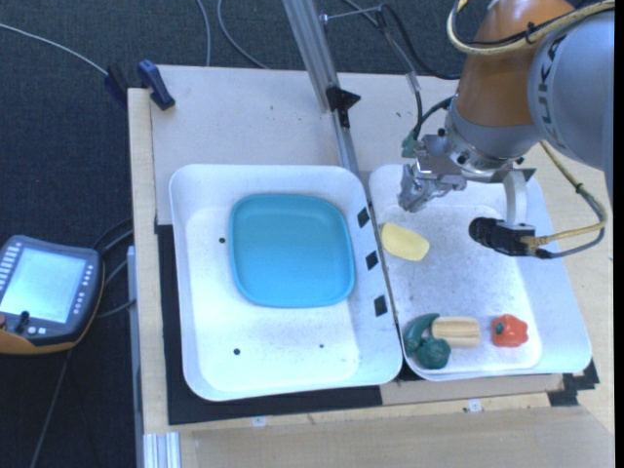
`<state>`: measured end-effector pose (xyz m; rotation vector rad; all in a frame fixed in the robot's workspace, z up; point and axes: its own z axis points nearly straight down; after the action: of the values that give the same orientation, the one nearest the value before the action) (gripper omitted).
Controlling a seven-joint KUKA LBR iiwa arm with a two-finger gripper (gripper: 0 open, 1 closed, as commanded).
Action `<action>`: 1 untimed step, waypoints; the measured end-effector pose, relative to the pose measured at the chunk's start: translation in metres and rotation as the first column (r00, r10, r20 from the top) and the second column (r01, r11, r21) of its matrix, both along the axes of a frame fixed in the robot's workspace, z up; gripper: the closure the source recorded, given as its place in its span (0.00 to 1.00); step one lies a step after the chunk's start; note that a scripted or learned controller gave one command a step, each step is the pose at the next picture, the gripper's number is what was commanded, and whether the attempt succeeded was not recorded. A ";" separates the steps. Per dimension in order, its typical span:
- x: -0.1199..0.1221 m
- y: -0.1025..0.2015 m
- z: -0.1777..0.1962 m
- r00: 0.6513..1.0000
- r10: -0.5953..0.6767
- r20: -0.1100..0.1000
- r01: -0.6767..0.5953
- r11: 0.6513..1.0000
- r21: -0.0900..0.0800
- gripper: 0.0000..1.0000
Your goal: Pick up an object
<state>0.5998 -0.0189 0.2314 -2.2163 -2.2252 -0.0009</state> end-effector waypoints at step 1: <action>-0.010 0.048 -0.009 1.000 0.000 0.000 0.000 1.000 0.000 1.00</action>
<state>0.5903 0.0293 0.2228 -2.2162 -2.2255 -0.0010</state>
